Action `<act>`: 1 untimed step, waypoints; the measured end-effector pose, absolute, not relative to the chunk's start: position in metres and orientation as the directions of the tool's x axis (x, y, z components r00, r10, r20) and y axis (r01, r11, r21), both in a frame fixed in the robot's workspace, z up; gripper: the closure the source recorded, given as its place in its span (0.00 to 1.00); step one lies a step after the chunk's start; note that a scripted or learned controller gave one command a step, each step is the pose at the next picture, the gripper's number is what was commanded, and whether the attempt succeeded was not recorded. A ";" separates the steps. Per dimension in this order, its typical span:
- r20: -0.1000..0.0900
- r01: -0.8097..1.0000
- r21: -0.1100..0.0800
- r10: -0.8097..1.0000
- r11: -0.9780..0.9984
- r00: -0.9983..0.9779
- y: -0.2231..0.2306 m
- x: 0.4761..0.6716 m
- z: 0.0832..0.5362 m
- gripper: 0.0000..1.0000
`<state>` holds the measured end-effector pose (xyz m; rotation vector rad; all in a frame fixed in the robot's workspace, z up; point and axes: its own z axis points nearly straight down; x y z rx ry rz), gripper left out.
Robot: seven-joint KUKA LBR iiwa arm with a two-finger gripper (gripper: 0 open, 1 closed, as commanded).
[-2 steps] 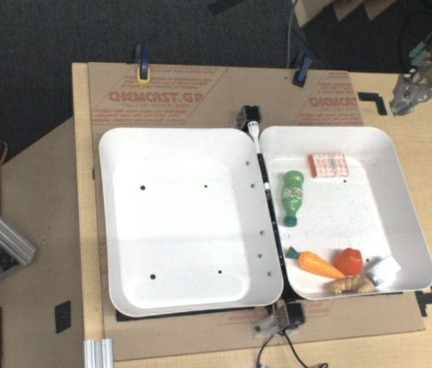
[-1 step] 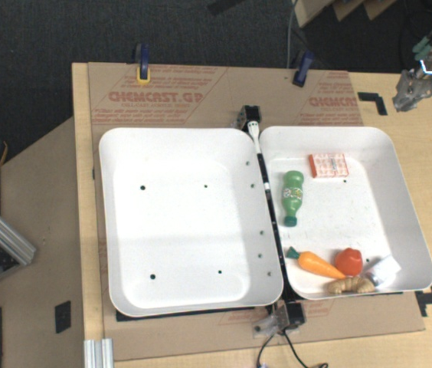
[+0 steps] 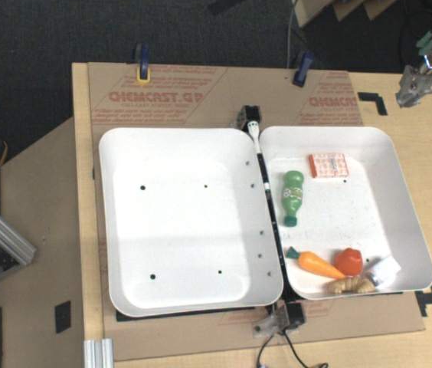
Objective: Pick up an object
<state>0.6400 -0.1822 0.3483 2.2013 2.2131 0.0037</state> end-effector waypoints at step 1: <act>-0.015 1.000 0.020 1.000 0.006 -0.006 -0.182 0.641 0.359 1.00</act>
